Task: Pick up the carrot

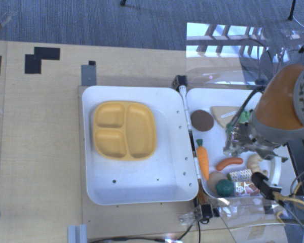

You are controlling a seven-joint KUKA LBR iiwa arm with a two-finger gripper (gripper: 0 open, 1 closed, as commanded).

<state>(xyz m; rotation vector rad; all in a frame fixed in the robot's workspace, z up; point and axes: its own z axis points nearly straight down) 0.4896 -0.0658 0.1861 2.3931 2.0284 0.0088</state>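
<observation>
The two-finger metal gripper (236, 142) is positioned over the right-hand shallow white bin (192, 96), at the end of the grey arm with the orange band (278, 103). The view from above does not resolve how far apart its tips stand; no object is visible between them.

Directly below the gripper lies a small orange-red sausage-shaped item (229, 162). To the right of that item sits a pale cream rounded piece (254, 161). Further toward the front of the bin are a small printed packet (241, 176) and a dark green rounded object (224, 187).

The orange carrot with a green top (202, 161) lies along the left wall of the same bin, lengthwise, green end pointing away from the front. It is apart from the gripper. A round brown disc (201, 120) rests behind the carrot.

The left-hand shallow white bin (137, 186) contains a yellow compartmented plastic tray (124, 129).
</observation>
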